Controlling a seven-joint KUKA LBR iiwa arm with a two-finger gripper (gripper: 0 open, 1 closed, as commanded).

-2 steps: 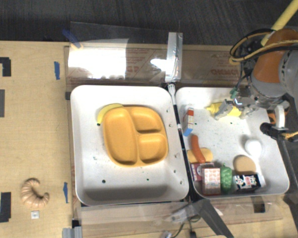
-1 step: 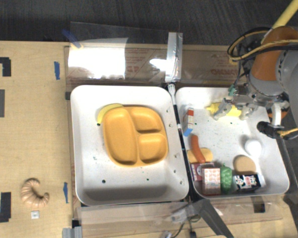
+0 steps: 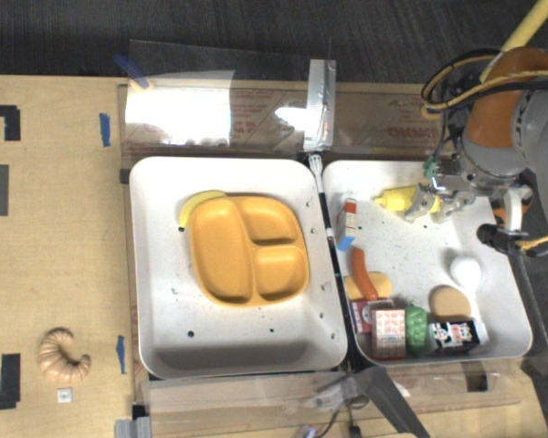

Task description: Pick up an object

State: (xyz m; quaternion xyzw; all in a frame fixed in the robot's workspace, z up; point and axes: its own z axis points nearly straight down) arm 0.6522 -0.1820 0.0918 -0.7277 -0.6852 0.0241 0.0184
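Yellow toy [image 3: 397, 198] sits near the back of your right bin [image 3: 493, 286], and the claw [image 3: 436, 199] is right down beside it at its right end, though you cannot tell from here whether it is apart or together. Grey arm [image 3: 516, 126] with the orange band comes in from the right above it. Toward the bin's front you have a white ball [image 3: 464, 267], a tan round piece [image 3: 450, 301], a green can [image 3: 416, 328] and an orange stick [image 3: 363, 273]. Over in the left bin [image 3: 164, 245], a yellow divided tray [image 3: 247, 247]. Out on the table [image 3: 46, 272], a curled tan toy [image 3: 62, 354].
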